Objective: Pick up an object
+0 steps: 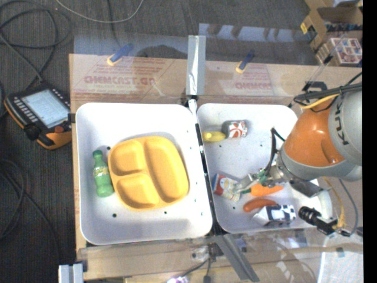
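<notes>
Camera view is showing us reaching the two-finger gripper low into the right white bin, crowding a small orange carrot-shaped toy beside a red sausage-shaped toy. We cannot tell how the gripper is set. We are judging that centring over the carrot, clear of its neighbours, matters most.

Dark grey carpet floor, loose cables trailing across it top left. Teach pendant lies on the floor left of the bench; cardboard boxes stacked top right. Even overhead light, soft shadows.
</notes>
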`<move>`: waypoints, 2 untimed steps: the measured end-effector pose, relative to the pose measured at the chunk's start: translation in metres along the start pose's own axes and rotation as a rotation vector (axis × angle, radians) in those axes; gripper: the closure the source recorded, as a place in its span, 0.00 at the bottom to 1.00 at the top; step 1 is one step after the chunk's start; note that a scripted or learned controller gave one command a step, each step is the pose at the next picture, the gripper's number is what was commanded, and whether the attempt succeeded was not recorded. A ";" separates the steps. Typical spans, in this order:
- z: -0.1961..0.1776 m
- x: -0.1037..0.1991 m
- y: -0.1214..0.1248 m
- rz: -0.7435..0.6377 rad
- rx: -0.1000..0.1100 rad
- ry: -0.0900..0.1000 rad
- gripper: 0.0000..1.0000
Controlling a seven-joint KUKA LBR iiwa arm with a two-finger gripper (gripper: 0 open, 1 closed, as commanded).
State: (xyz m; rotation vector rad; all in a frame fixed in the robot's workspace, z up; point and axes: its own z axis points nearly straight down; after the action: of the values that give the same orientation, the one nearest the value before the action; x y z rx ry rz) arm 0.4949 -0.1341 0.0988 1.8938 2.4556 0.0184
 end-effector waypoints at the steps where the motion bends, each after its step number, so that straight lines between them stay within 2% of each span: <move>1: -0.009 0.005 0.002 -0.007 0.005 0.013 1.00; 2: -0.106 -0.028 0.003 0.254 0.040 0.018 1.00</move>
State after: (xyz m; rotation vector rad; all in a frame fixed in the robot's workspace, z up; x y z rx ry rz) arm 0.5005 -0.1591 0.2055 2.2180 2.2243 -0.0053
